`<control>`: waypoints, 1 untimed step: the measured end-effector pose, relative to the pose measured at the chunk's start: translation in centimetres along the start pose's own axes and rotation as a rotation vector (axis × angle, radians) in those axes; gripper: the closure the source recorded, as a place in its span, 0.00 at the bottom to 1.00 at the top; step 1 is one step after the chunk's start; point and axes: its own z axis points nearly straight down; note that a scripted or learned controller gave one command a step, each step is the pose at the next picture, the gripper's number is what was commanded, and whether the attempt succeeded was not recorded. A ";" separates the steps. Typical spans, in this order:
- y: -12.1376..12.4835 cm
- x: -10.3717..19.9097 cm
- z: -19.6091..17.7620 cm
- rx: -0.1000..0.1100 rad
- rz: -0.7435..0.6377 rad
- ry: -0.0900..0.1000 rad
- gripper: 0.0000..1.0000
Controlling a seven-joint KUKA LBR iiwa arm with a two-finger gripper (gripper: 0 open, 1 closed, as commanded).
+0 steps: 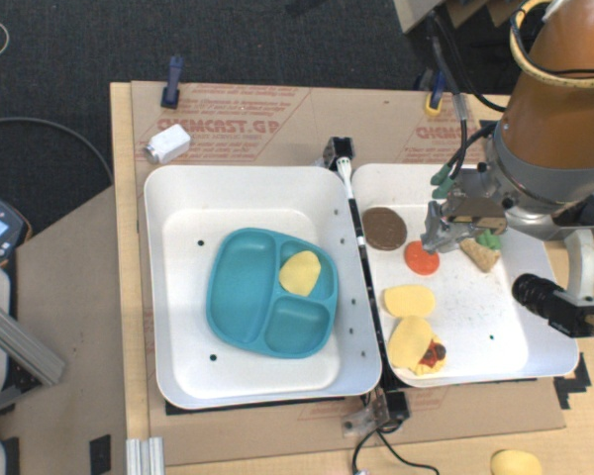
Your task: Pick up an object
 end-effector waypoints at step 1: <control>2.4 8.9 -19.6 -0.032 -0.018 0.008 1.00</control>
